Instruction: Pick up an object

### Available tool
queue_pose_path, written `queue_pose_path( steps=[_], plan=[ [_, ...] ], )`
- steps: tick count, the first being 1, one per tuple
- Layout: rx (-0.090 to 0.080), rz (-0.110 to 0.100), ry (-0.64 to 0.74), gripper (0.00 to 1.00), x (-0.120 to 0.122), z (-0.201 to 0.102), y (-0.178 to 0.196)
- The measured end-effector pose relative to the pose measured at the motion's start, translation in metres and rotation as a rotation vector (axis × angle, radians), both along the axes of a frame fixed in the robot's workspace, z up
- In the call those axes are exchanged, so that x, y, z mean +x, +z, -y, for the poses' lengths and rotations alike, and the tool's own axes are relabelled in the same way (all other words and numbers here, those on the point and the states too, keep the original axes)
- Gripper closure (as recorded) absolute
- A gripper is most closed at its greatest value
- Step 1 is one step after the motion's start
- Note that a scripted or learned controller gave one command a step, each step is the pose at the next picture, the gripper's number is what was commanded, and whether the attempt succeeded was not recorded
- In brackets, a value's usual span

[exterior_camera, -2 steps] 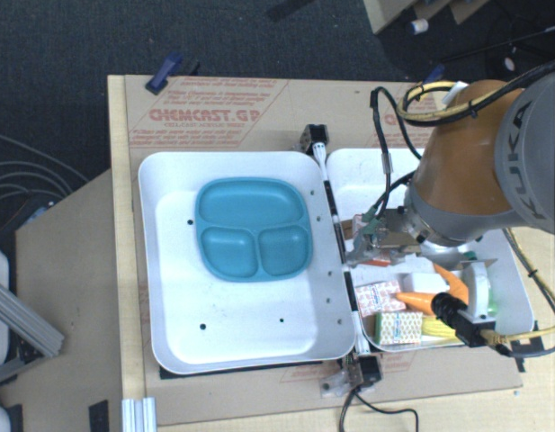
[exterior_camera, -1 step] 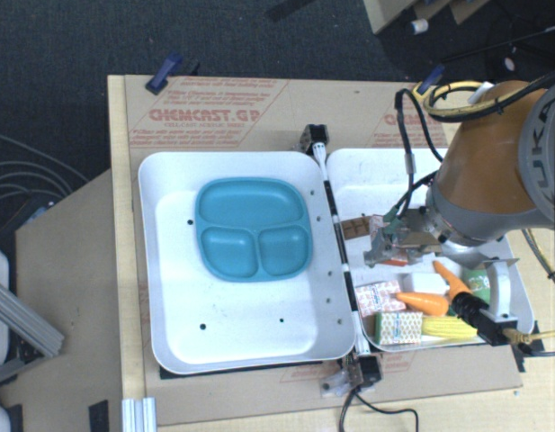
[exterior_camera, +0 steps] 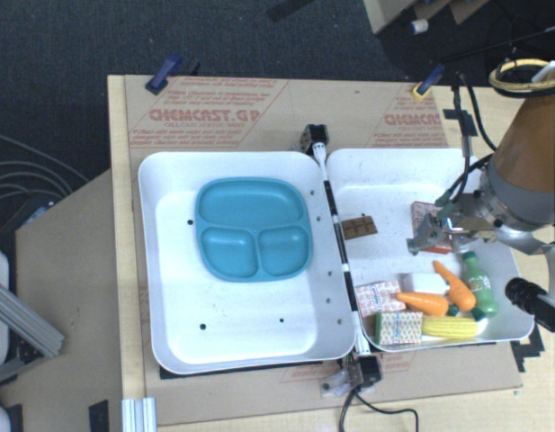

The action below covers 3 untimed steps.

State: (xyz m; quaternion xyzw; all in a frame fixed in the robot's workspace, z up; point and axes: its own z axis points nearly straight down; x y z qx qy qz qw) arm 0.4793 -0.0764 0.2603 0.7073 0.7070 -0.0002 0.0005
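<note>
Carrots [exterior_camera: 436, 293], a green bottle [exterior_camera: 478, 287], a corn cob [exterior_camera: 450, 328] and small boxes [exterior_camera: 386, 309] lie heaped at the right bin's [exterior_camera: 385, 174] near edge. Gripper [exterior_camera: 427, 239] hangs just above that heap, jaws over bare floor; open or closed, cannot tell. Brown block [exterior_camera: 358, 228] sits left of it. Blue divided plate [exterior_camera: 254, 227] lies in the left bin [exterior_camera: 169, 268].

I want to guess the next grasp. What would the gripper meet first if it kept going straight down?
Probably the bare floor of the right bin, near the orange carrots. The gripper hangs just above them; depth is unclear.
</note>
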Motion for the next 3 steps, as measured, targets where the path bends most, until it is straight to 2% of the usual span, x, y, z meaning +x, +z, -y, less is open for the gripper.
queue_pose_path(
  steps=[1,2,3],
  plan=[
    [0.002,-0.004,0.0,1.0,-0.001,0.001,-0.014],
    [0.003,-0.004,0.0,1.0,0.0,-0.023,-0.02],
    [0.002,-0.005,0.0,1.0,-0.001,-0.015,-0.023]
  ],
)
